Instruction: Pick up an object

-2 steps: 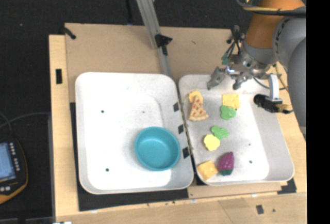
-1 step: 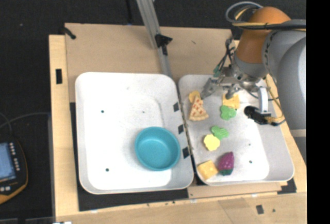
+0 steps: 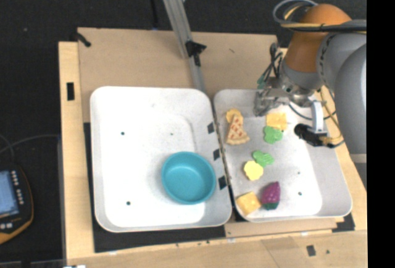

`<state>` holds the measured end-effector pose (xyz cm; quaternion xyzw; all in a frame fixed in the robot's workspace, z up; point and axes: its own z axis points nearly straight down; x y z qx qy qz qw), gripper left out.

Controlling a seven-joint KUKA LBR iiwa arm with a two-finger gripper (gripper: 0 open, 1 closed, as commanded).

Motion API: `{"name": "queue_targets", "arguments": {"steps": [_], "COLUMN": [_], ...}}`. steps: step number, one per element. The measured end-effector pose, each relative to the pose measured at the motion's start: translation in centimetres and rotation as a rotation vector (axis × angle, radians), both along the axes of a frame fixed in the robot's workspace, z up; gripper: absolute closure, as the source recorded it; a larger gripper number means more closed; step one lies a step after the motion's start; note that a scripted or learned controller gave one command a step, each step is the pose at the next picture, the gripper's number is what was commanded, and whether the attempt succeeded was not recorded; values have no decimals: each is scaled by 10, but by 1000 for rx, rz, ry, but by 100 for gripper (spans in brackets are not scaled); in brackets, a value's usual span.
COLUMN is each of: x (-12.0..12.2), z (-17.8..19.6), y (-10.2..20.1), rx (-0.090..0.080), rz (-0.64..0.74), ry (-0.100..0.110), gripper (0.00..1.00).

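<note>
The arm (image 3: 336,44) is reaching in from the right side of the surface (image 3: 142,60), its orange band sitting above the wrist, and the gripper (image 3: 267,102) is hanging over the far edge of the right bin (image 3: 321,189), just beside the yellow block (image 3: 277,120); whether the gripper is released or clenched cannot be told from this angle, and nothing is showing between its tips. The right bin is carrying all the small pieces: a pizza-slice toy (image 3: 236,131) is lying near the bin's left wall, with a small tan piece (image 3: 232,116) touching its far end. A green piece (image 3: 272,134) is lying just in front of the yellow block, touching it or nearly so. Nearer the middle, a second green piece (image 3: 263,158) is resting against a yellow lumpy piece (image 3: 253,170). Toward the near edge, a purple grape-like toy (image 3: 270,194) is sitting just beside a yellow wedge (image 3: 248,203), which is lying in the bin's near-left corner. The left bin (image 3: 123,112) is holding a teal bowl (image 3: 188,177), standing upright near its near-right corner. A grey metal pole (image 3: 176,13) is slanting up from the far edge of the surface between the two bins.
</note>
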<state>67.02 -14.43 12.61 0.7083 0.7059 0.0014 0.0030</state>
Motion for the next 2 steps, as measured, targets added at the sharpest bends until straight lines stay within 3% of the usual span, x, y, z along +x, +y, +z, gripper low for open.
{"name": "queue_targets", "arguments": {"steps": [2], "x": [-6], "z": [101], "y": [-7], "rx": [1], "rz": [1], "ry": [4], "gripper": [100]}}
